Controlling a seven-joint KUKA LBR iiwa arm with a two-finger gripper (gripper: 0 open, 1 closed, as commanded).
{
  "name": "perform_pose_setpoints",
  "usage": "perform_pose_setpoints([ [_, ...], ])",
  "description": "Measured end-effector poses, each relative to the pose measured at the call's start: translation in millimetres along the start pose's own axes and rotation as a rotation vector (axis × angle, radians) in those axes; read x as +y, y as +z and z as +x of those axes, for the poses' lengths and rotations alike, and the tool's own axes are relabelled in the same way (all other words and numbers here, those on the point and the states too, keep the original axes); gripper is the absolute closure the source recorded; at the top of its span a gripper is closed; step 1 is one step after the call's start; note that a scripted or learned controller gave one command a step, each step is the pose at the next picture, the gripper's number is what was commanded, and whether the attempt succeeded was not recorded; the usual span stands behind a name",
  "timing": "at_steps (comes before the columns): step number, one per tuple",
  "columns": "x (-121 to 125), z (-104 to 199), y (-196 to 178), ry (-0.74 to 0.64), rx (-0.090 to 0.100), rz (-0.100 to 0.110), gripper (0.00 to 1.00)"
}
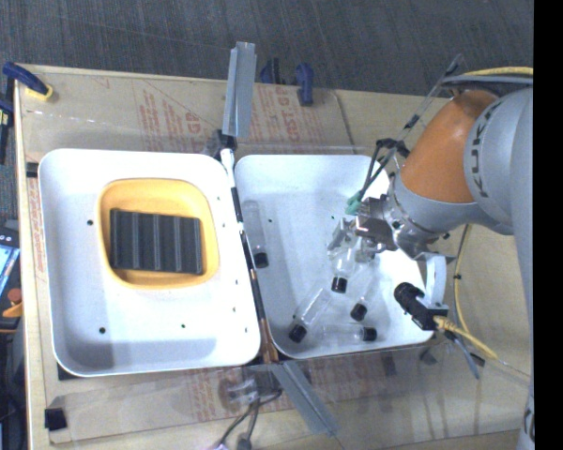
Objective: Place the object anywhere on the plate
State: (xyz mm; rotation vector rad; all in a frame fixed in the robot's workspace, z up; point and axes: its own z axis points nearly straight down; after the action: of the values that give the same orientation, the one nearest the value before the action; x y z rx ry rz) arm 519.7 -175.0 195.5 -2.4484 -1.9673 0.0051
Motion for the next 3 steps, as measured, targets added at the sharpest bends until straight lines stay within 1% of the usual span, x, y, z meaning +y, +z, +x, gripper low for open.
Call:
perform_pose_setpoints([
  [1,7,43,-6,-0.111,0.001,0.001,1.0],
  [2,53,121,-28,-0.191,0.002,0.0,1.0],
  [3,55,184,-19,-0.497,0.001,0.0,1.0],
])
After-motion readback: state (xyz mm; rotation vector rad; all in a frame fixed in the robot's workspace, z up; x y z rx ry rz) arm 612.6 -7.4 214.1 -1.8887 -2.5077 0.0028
